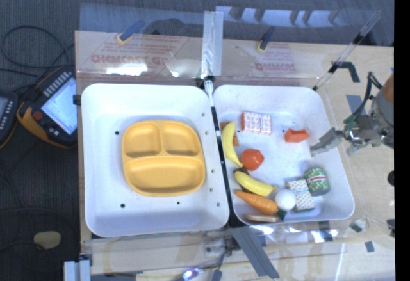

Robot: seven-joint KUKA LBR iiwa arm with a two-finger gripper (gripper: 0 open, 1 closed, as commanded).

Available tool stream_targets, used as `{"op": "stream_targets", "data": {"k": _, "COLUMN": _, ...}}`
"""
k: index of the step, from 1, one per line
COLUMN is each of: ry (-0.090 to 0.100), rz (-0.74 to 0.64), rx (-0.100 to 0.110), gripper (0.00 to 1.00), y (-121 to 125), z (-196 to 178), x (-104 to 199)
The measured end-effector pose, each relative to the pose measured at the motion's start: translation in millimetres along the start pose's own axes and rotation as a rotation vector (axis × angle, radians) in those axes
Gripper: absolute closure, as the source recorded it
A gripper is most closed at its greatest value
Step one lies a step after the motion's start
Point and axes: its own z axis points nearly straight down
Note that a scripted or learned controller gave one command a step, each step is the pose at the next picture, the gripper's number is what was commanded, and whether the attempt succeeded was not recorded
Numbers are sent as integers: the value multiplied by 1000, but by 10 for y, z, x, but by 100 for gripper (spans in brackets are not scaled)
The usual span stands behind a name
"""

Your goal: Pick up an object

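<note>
Pincer (330, 140), grip state indiscernible, poised at right bin (333, 113) edge; should descend squarely over isolated orange block (296, 136)

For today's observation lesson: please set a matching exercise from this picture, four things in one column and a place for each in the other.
Things:
1. yellow tray
2. carrot
3. red-and-white box
4. gripper

Places:
A. right bin's near edge
B. at the right bin's right rim
C. left bin
D. right bin's far end

Pairs: 1-C, 2-A, 3-D, 4-B
</note>
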Motion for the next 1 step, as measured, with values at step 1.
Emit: {"op": "stream_targets", "data": {"k": 1, "ry": 3, "rz": -399, "rx": -8, "gripper": 0, "y": 115, "z": 1525, "x": -21}}
